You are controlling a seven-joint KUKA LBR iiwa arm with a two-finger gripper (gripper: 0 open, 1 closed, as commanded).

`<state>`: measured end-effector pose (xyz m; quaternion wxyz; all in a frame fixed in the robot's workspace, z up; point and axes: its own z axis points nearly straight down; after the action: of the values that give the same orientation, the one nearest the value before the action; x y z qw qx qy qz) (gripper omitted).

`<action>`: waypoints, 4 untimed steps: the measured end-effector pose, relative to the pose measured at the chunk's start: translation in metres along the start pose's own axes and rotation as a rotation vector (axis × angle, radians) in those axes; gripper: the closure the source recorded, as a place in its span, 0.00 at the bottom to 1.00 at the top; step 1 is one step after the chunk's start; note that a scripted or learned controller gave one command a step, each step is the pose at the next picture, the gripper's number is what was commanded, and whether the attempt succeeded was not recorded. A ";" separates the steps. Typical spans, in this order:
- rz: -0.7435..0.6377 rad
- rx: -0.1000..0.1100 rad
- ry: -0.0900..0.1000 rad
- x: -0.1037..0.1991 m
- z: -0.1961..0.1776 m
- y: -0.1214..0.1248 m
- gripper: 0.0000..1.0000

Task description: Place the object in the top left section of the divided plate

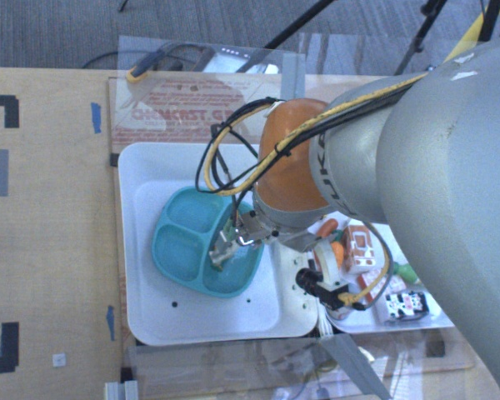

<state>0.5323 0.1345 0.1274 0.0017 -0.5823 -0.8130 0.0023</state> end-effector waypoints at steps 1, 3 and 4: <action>0.005 0.003 -0.001 -0.002 -0.006 0.001 1.00; -0.230 0.001 0.000 0.006 -0.069 -0.047 0.00; -0.423 -0.004 -0.002 -0.029 -0.213 0.061 0.00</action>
<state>0.6009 0.1269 0.3403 -0.0002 -0.3985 -0.9172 0.0009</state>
